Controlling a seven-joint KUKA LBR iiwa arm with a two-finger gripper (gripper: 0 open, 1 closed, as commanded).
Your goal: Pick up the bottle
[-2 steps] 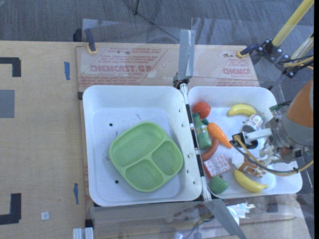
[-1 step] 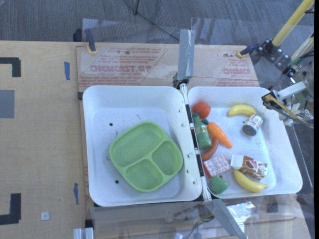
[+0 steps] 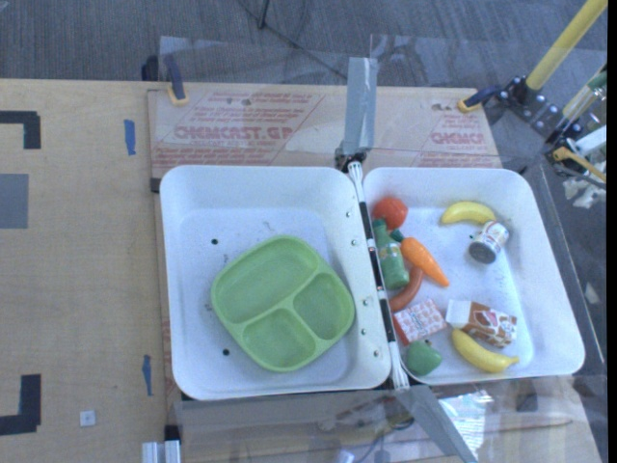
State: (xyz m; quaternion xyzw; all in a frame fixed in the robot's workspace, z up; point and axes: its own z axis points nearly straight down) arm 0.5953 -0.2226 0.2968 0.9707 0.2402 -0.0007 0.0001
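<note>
Green plastic bottle (image 3: pixel 389 256) lies against the right white bin's (image 3: pixel 549 249) left wall beside an orange carrot (image 3: pixel 424 261), so we risk grabbing the carrot; gripper state we cannot tell.

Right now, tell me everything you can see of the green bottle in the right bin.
The green bottle lies on its side in the right bin, hard against the divider wall shared with the left bin. It looks like glossy green plastic, with a paler label patch near its middle; its cap is too small to make out. Its upper end meets the red tomato, the carrot lies along its right side, and a reddish sausage-like piece curls at its lower end.
</note>
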